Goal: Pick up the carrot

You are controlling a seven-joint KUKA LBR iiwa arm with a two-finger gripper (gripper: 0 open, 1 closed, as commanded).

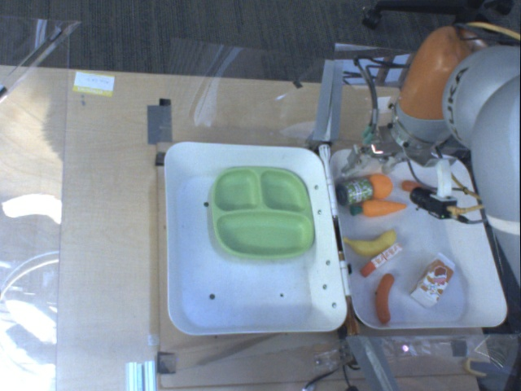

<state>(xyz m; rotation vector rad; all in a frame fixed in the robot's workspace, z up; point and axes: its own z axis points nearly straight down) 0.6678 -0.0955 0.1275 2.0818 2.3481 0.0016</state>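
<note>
The carrot [383,208] is orange and tapered. It lies flat in the right bin [472,300], near that bin's left wall, with its tip pointing right. My gripper [364,156] hangs over the bin's far left corner, a little beyond the carrot and apart from it. Nothing shows between the gripper and the carrot except a small can [356,191], which lies just behind the carrot with another orange piece [381,187] against it.
In front of the carrot lie a yellow banana [371,243], a red-and-white packet [381,261], a red sausage [383,297] and a small carton [433,281]. The left bin [244,300] holds a green divided plate [261,213]. My arm covers the right bin's far right.
</note>
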